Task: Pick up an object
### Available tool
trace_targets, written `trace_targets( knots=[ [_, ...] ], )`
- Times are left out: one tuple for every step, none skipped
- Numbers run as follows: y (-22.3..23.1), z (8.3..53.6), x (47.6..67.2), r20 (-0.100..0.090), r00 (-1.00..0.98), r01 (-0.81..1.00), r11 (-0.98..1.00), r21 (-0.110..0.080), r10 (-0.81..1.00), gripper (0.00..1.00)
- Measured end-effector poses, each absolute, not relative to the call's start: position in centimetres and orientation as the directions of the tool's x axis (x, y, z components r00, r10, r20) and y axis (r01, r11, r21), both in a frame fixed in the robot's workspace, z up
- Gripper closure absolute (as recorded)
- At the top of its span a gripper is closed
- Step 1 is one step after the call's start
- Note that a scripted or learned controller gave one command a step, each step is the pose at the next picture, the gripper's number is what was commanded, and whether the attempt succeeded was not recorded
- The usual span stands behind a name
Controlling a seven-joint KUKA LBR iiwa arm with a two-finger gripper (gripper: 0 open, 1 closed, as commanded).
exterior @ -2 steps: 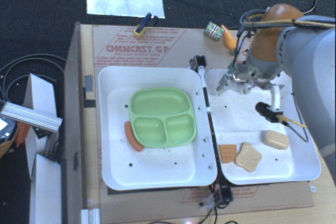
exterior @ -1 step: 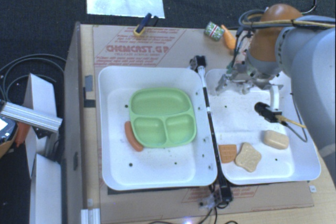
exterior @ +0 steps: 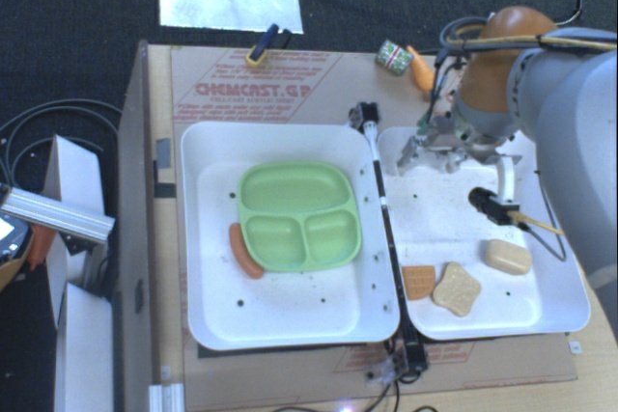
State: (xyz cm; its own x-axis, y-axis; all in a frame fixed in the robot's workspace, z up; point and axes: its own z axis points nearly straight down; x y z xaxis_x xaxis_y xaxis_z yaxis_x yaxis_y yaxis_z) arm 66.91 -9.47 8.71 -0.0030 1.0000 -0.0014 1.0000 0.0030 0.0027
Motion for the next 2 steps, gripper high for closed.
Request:
trace_targets(
  knots=[
    [-10.7, 8.5, 66.9, -0.002, -0.001, 1.0, 0.001, 0.003, 1.0, 0.0],
    [-8.4, 8.5, 66.9, 0.0, -0.005, 1.0, 0.005, 0.003, 1.0, 0.0]
  ],
)
